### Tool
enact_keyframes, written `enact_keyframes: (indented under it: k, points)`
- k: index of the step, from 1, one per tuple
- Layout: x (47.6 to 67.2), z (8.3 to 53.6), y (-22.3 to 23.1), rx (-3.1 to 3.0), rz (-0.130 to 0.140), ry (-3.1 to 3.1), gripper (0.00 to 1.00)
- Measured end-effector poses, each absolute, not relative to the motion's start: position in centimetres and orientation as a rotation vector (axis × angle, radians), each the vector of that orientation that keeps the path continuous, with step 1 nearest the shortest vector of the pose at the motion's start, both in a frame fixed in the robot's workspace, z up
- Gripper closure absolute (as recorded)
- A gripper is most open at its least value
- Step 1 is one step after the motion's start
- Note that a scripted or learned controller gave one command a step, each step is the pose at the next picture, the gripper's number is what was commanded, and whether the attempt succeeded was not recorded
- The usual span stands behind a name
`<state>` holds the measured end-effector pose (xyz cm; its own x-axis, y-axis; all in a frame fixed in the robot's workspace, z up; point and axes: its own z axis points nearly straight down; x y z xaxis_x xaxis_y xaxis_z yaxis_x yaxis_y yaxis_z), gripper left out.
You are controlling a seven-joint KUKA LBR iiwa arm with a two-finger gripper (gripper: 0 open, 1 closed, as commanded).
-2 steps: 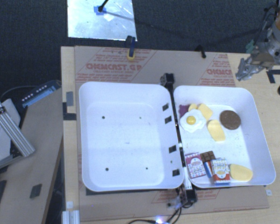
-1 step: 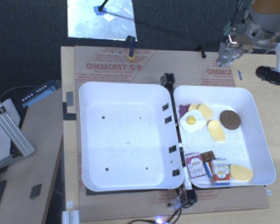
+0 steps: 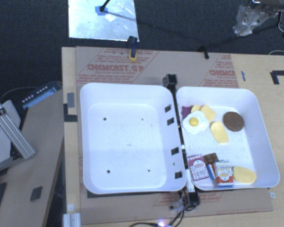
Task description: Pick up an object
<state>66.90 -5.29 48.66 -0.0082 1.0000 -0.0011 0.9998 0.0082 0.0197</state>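
I count two white bins (image 3: 128, 91), side by side. In the right one I see four yellow pieces (image 3: 219, 132), one fried egg (image 3: 195, 123), one brown cookie (image 3: 233, 121), one purple piece (image 3: 185, 111) and three small printed packets (image 3: 198, 168).

This is looking like a robotics lab. Two white bins (image 3: 128, 136) are sitting side by side on a desk (image 3: 109, 65) lined with printed protective board, clipped together down the middle. Toy food (image 3: 213, 126) is lying in the right one, cables are trailing across dark carpet (image 3: 28, 32), and aluminium framing (image 3: 9, 131) is standing at the left.
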Motion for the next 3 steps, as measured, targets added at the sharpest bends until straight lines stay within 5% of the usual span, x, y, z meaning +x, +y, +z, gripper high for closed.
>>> enact_keyframes:
  k: [2,3]
  points:
    - [51.2,39.9,2.8,2.216,-0.007,2.237,1.0]
    - [48.5,32.5,9.8,2.213,-0.005,2.238,1.0]
